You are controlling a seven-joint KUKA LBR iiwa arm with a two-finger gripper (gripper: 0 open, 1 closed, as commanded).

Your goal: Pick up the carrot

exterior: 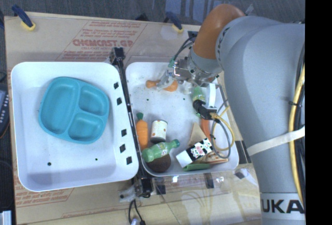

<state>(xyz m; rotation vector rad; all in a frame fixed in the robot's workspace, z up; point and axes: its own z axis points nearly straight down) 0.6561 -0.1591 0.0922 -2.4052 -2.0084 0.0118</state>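
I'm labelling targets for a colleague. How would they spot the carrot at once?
Look in the right white bin, along its left wall. The carrot lies there lengthwise, beside a small jar and above a green bottle. It is plain orange with a green top.
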